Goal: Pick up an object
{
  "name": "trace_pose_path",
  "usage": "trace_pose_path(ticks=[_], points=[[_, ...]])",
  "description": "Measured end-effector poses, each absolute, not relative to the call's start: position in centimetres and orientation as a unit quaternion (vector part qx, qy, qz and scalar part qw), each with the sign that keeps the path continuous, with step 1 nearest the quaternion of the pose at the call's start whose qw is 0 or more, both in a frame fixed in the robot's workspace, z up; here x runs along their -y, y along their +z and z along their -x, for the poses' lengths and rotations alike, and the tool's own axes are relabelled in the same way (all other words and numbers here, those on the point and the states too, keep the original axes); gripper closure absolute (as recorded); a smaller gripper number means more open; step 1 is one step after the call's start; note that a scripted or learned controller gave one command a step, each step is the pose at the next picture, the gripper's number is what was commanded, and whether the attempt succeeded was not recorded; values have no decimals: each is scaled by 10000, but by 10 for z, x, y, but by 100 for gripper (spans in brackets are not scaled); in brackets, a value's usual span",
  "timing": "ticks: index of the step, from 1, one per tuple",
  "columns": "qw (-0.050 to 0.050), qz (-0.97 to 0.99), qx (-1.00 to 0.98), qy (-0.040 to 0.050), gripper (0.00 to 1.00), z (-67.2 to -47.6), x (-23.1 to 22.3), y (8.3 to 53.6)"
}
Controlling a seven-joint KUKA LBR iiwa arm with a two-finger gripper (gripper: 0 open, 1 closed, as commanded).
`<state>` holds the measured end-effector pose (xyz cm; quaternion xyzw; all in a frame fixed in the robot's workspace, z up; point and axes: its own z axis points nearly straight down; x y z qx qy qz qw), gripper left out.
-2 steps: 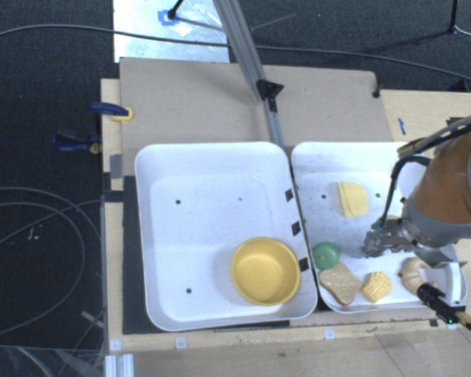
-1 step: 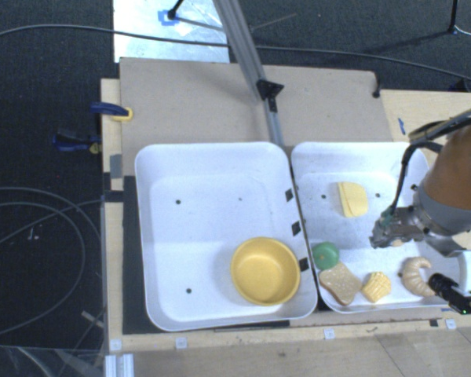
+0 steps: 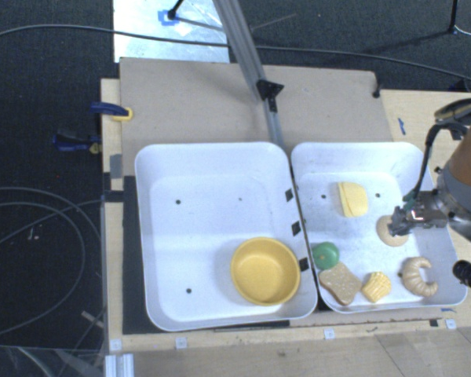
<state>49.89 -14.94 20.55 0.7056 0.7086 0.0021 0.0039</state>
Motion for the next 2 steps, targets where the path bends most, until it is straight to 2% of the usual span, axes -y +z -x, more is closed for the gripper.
trace_pose_path(ticks=[1, 2], points=[[35, -7054, -7088, 18, 100, -500, 154, 250], [6, -7029, -7113, 16, 100, -517, 97, 253]])
